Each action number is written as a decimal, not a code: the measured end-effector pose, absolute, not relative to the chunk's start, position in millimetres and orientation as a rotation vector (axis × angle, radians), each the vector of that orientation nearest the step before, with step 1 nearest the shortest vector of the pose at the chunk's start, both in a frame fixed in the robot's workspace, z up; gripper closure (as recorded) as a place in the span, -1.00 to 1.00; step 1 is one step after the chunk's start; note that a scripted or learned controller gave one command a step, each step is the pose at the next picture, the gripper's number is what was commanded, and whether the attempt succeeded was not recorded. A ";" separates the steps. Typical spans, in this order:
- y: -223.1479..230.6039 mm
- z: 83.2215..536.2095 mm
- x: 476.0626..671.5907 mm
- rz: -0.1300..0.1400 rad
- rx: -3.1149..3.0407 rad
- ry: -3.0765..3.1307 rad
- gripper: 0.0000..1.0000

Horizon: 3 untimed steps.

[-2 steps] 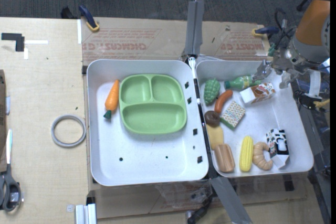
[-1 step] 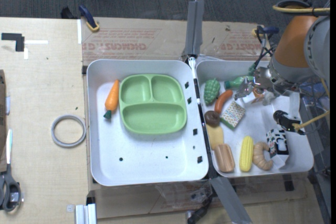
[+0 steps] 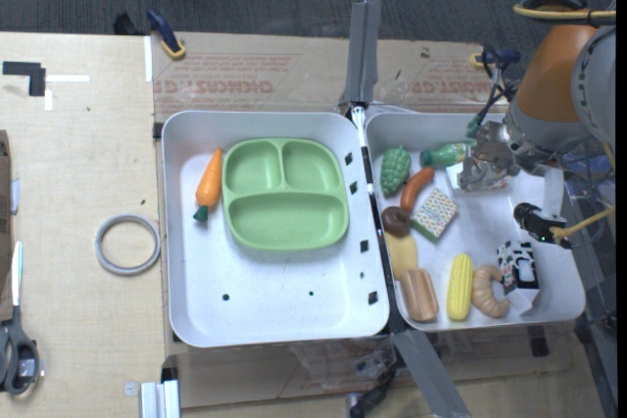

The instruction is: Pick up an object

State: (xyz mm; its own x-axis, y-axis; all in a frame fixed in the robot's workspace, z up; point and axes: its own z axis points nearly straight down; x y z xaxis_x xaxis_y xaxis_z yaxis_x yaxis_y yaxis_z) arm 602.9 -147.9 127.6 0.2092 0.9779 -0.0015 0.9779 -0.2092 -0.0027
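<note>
Far left on the bench, scissors [image 3: 18,352] lay at the edge, and a grey tape ring [image 3: 128,243] sat flat just outside the left bin [image 3: 265,318]. Inside that bin, an orange carrot [image 3: 208,183] lay against the left side of a green divided plate [image 3: 286,193], touching or nearly touching its rim; the plate's three compartments held nothing.

Over the divider and into the right bin [image 3: 549,313], things got crowded. A green bumpy vegetable [image 3: 394,168] sat near the back wall, with a small red-orange pepper [image 3: 416,188] slanting just beside it and a green bottle-like item [image 3: 446,154] behind. A brown round piece [image 3: 396,220] sat by the divider with a pale yellow piece [image 3: 402,255] right below it. A speckled square packet [image 3: 435,212] lay tilted in the middle. Along the front wall ran a hot dog [image 3: 419,295], an upright-lying corn cob [image 3: 458,287] and a tan croissant [image 3: 487,292], close together, then a black-and-white toy [image 3: 517,265] near the right wall.

The gripper [image 3: 485,169] hung low over the back of the right bin, just right of the green bottle-like item. Whether its jaws were apart or together could not be told from this angle, and no object showed between them. Every candidate object lay in the bins.
</note>
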 end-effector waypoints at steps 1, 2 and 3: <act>-147.9 127.5 602.9 0.005 -2.442 -1.974 -1.00; -153.5 132.8 608.7 0.003 -2.333 -2.104 -1.00; -103.7 107.4 664.9 -0.011 -2.154 -2.319 -1.00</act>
State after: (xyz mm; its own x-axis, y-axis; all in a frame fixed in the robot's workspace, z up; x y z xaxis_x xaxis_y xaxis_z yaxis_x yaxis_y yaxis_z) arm 664.9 -103.7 107.4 -0.0736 0.9972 -0.0125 0.9971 0.0739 0.0208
